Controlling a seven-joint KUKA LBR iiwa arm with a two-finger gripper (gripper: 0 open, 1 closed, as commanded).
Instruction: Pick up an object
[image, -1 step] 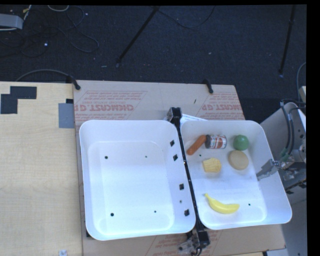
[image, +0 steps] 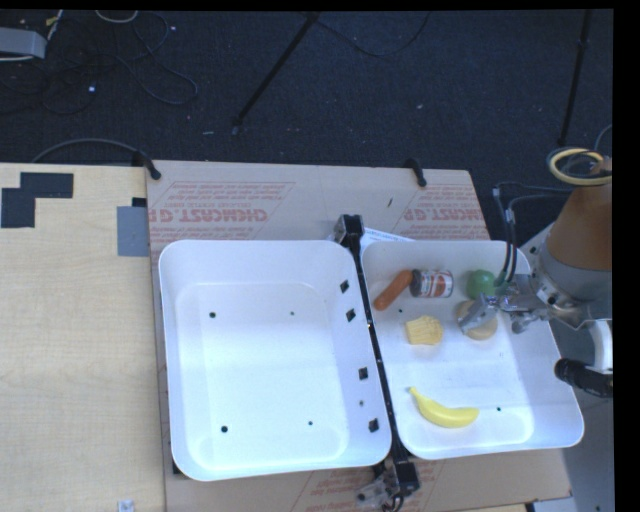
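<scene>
At the right-centre of the frame the claw (image: 478, 318) sits low in the right bin (image: 560, 420), over a tan round object (image: 482, 327) beside a green ball (image: 481, 282). Crowding may make it nudge either aside and lift nothing.

One fixed camera is looking down at a slant from above the bench (image: 70, 330), taking in both white bins (image: 260, 300) and the dark floor (image: 300, 80) beyond
</scene>
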